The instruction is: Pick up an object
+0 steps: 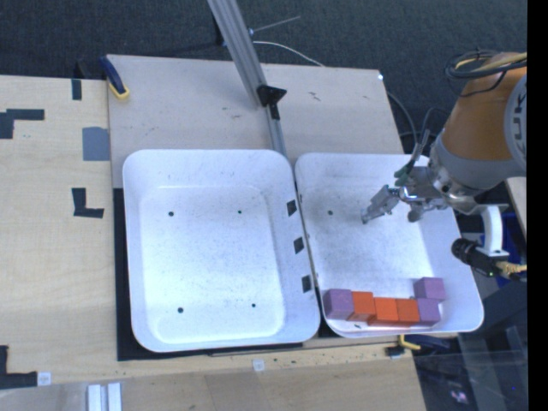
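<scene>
While the gripper point(390, 205) hangs over the middle of the right bin point(342, 171), its fingers parted and holding nothing, the blocks point(385, 305), purple and orange, sit packed in a row against that bin's near wall; the left bin point(137, 174) lies beside it.

A pale wooden bench point(51, 255) stands on dark carpet point(86, 11), evenly lit.
</scene>
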Motion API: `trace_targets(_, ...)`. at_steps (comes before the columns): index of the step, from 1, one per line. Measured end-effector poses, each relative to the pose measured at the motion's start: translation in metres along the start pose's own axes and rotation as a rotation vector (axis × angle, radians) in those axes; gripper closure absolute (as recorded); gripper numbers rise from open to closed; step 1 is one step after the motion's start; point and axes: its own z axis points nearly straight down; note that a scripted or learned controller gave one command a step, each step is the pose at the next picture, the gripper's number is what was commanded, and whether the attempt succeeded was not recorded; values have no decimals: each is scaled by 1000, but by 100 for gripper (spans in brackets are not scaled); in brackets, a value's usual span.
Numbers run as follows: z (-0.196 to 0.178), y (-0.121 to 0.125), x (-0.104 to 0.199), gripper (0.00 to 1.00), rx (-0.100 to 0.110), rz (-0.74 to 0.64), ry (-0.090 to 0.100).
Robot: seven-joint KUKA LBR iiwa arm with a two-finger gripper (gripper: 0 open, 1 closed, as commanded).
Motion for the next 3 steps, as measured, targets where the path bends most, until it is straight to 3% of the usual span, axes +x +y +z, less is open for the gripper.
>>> trace_targets(1,-102,21,-23,0,-9,0,-4)
trace_targets(2,-112,50,51,0,-3,-7,1)
trace_targets(3,-33,-28,12,0,12,8,0)
